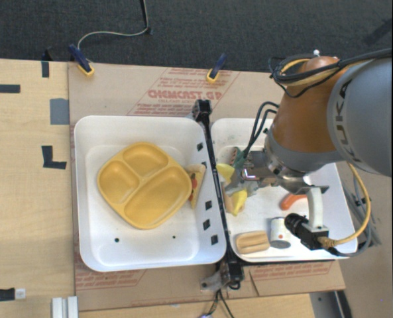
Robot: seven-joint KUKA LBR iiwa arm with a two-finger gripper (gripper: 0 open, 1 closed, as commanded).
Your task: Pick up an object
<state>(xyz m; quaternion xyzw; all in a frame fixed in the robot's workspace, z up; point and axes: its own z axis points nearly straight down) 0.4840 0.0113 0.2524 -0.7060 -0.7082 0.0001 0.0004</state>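
A yellow piece (224, 171) was located in the right bin (335, 184), close to its left wall and just left of the gripper (248, 174). Whether the gripper was open or closed could not be determined, and no hold on any item could be confirmed.

A yellow divided plate (143, 184) was laid in the left bin (103, 244). A second yellow piece (236, 203) was found just in front of the gripper. A tan roll (252, 242) and a grey cup (278, 232) were placed near the front wall, with an orange item (293, 201) further right.

The task piece was seen as small, bright and irregular.

one fixed cam above bench (24, 177), looking down aslant at both bins (150, 247).
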